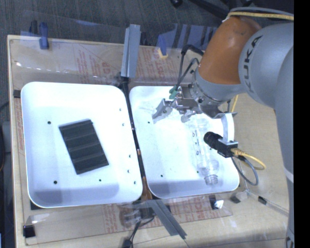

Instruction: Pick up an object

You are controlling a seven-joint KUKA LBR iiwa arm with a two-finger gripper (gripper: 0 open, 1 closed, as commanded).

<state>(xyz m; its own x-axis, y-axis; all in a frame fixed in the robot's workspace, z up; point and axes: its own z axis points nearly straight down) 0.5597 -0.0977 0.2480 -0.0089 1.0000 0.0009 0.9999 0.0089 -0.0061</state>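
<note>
A clear plastic bottle (204, 151) lies on its side along the right part of the right bin (165, 185), its neck toward the front edge. In the left bin (41, 190) a dark ridged rectangular pad (83, 146) lies flat. My gripper (174, 112) hangs over the back of the right bin, just behind and left of the bottle's base. Its two metal fingers (160, 110) stand spread apart, open, with nothing between them.
A black cylinder (219, 142) with a yellow cable (250, 161) hangs from the wrist over the bottle. The arm's orange band (227, 50) and grey body cover the bench's right side. A dark divider rail (134, 138) runs between the bins.
</note>
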